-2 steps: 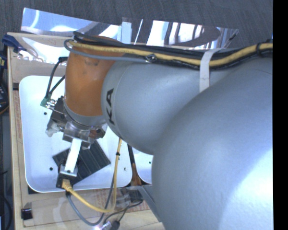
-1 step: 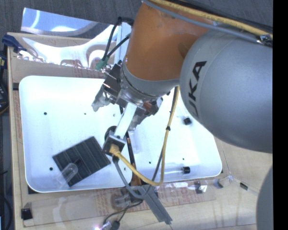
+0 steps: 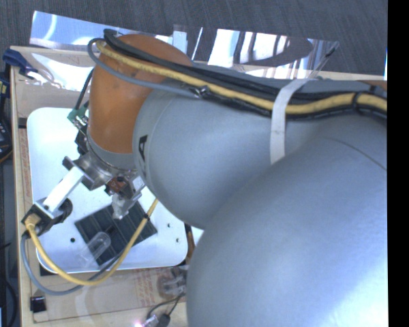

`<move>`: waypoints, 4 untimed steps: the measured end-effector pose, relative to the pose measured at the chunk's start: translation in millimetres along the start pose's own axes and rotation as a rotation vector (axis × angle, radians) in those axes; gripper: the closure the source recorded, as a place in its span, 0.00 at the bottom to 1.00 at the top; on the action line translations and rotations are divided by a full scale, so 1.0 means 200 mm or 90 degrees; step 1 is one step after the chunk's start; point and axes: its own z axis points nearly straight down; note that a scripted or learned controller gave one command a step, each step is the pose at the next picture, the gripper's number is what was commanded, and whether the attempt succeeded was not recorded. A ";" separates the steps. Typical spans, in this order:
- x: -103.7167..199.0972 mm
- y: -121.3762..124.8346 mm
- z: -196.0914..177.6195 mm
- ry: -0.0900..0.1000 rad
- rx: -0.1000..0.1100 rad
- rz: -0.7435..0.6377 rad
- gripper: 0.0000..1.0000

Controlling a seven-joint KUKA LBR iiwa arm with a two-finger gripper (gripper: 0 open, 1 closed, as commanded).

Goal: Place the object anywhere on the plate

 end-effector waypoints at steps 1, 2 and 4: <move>-0.03 0.10 -0.74 0.007 -0.002 0.035 0.00; -0.03 0.10 -0.79 0.010 -0.006 0.032 1.00; -0.51 0.69 -0.10 0.001 0.003 -0.047 1.00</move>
